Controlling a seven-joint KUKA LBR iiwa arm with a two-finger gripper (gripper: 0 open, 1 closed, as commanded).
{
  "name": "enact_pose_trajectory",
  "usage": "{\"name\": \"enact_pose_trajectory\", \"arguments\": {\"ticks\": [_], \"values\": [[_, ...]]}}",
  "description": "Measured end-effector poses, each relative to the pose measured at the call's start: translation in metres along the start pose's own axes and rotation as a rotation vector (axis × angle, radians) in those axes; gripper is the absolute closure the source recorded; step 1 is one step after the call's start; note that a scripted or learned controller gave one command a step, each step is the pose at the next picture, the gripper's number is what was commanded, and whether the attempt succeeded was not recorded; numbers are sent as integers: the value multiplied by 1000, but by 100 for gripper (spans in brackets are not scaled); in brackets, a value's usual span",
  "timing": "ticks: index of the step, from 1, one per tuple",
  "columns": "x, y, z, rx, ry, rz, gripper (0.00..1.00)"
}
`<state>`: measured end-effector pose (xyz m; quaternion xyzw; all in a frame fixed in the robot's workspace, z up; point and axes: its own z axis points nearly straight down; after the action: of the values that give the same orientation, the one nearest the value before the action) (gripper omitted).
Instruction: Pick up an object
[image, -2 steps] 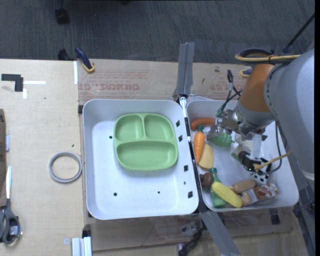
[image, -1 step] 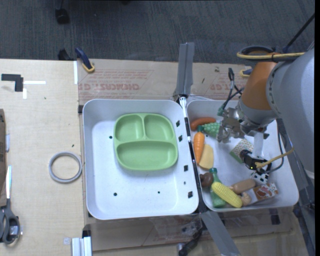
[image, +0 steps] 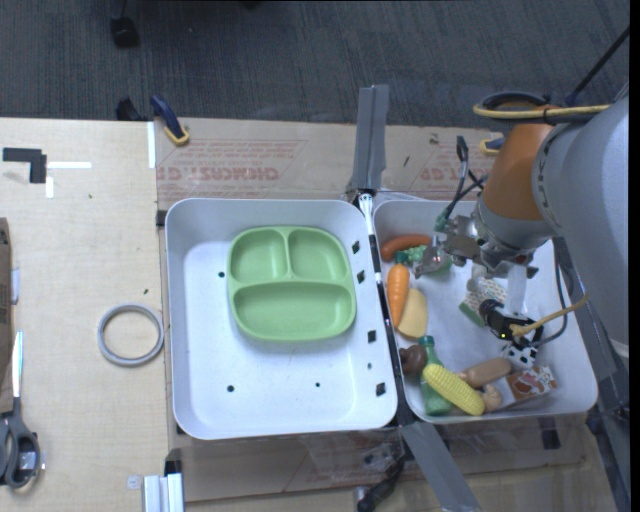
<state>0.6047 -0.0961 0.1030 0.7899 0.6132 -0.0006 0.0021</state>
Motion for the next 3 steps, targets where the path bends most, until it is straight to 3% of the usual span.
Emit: {"name": "enact_pose_trajectory", "arguments": {"ticks": [1, 2, 3], "values": [[-12, 21, -78, 4, 1, 166, 0], [6, 45, -18, 6, 1, 55, 0], [4, 37, 3, -12, 3, -146, 0]]}}
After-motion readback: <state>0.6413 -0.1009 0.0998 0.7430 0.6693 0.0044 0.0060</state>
